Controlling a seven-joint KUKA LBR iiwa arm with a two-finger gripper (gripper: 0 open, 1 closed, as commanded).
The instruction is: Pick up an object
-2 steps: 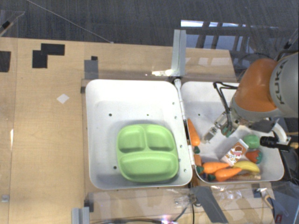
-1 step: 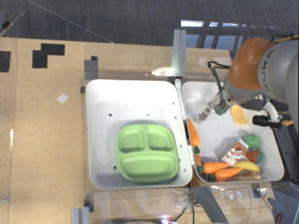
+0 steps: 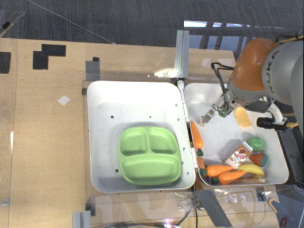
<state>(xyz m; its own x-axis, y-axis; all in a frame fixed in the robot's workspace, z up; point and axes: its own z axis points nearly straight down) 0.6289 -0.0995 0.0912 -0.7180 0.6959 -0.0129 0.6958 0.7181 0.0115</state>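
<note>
The right bin (image 3: 209,95) holds several toy foods. An orange carrot (image 3: 196,136) lies along its left wall. Two more carrots (image 3: 219,169) lie at the front, with a yellow banana (image 3: 251,169) beside them. A small printed carton (image 3: 239,155) lies tilted near a round green piece (image 3: 257,143). A pale yellow piece (image 3: 243,117) rests further back, by the arm. My gripper (image 3: 212,115) hangs over the bare back-left part of this bin, pointing down and left, apart from every toy. Nothing shows in its grasp.
The left bin (image 3: 104,103) carries a green divided plate (image 3: 149,155) toward its front. The grey arm with its orange band (image 3: 251,65) covers the right bin's back right corner. A metal post (image 3: 182,51) stands behind the wall shared by the bins.
</note>
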